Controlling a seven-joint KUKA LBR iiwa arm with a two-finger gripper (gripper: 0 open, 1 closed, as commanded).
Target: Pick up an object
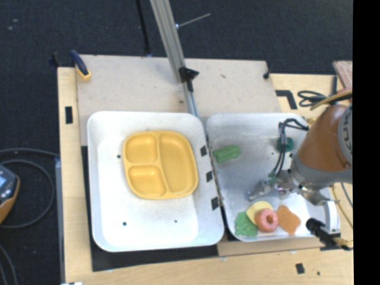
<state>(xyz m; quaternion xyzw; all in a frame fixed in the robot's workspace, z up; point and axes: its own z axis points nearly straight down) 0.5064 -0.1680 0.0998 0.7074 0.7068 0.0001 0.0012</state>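
My gripper [259, 190] hangs low over the right bin [249, 135], its metal fingers pointing left, just above a cluster of toys at the bin's front edge. The cluster holds a yellow piece [259, 208], a pink ring [268, 219], a green piece [244, 224] and an orange piece [288, 219]. A green cylinder-like toy [226, 154] lies apart near the bin's left wall. Nothing shows between the fingers.
The left bin [107, 218] holds a yellow divided tray [160, 163]. A slanted metal pole [169, 34] rises behind the bins. The arm's grey and orange body [326, 147] covers the right bin's right side. Cables lie at the far left.
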